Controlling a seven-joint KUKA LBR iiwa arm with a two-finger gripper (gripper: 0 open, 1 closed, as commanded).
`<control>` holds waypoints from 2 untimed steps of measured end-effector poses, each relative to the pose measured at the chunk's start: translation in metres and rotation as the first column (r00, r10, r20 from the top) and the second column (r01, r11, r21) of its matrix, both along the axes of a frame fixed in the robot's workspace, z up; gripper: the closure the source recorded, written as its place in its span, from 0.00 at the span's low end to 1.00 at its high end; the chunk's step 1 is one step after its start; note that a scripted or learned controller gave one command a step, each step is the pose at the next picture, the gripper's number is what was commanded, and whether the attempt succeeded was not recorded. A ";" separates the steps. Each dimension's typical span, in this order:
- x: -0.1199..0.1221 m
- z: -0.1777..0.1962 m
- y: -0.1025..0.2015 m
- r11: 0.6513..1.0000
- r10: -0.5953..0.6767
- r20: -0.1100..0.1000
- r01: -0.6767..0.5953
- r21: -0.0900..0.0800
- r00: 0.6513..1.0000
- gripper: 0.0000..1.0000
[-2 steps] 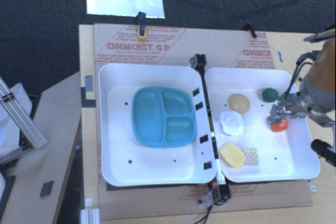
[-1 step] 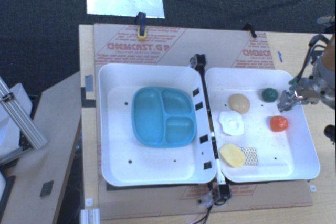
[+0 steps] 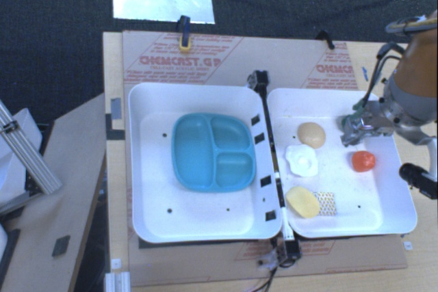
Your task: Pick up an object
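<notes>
The right bin holds several small objects. A tan bun-like piece lies near its upper middle, a white fried-egg shape just below it, a yellow lump at the front, and a patterned wafer beside the lump. A red-orange tomato-like ball sits toward the right. My gripper hangs over the bin's upper right, above and left of the red ball and right of the tan piece. Nothing shows between its tips.
The left bin carries a blue divided plate. A black clip divider runs between the bins. The arm's grey body and orange band come in over the right bin's far right edge.
</notes>
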State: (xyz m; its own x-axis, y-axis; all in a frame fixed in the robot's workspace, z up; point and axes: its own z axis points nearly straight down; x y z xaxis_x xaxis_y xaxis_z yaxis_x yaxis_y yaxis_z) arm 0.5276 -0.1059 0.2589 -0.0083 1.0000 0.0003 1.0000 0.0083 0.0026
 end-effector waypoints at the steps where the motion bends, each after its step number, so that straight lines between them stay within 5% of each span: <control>1: 0.007 0.002 0.062 1.000 0.003 0.000 -0.003 0.002 1.000 1.00; 2: 0.013 0.005 0.112 1.000 0.002 0.000 -0.002 0.001 1.000 1.00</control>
